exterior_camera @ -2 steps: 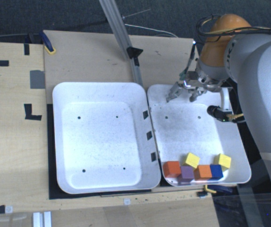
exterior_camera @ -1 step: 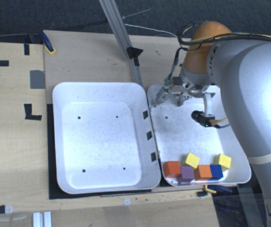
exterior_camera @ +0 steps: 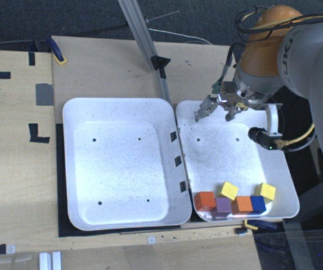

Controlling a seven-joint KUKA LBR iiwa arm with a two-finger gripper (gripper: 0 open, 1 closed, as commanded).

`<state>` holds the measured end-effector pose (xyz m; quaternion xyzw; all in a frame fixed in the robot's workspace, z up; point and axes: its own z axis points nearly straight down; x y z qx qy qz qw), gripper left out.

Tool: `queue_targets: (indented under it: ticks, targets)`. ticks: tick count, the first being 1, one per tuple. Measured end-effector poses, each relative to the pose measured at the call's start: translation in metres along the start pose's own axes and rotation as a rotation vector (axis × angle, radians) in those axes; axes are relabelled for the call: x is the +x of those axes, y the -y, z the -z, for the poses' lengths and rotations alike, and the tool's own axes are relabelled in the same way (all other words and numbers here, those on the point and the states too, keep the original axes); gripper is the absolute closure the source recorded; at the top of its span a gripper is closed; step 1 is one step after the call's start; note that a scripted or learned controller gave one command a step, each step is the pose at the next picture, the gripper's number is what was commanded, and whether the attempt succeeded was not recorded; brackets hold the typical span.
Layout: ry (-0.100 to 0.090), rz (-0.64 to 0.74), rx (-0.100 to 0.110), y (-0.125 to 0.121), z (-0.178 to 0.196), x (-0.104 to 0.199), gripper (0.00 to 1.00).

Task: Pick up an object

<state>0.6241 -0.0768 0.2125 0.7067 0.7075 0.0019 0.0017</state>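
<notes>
My gripper [exterior_camera: 216,112] hangs over the far end of the right bin [exterior_camera: 223,151], its two fingers spread apart with nothing between them. Several small blocks lie huddled at the near end of that bin: an orange-red block [exterior_camera: 205,199], a purple block [exterior_camera: 223,206], a yellow block [exterior_camera: 229,190], an orange block [exterior_camera: 242,205], a blue block [exterior_camera: 257,204] and a second yellow block [exterior_camera: 267,192]. The gripper is well away from them, toward the bin's far rim.
The left bin [exterior_camera: 119,162] sits beside the right one, their rims touching. A slanted metal pole [exterior_camera: 142,32] rises from behind the bins. Black tape marks [exterior_camera: 36,133] dot the wooden bench at the left.
</notes>
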Motion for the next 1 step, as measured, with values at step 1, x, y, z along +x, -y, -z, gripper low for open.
queue_targets:
  ticks: [1]
  targets:
    - [0.002, 0.001, 0.011, -0.0458, -0.0938, -0.0164, 0.0]
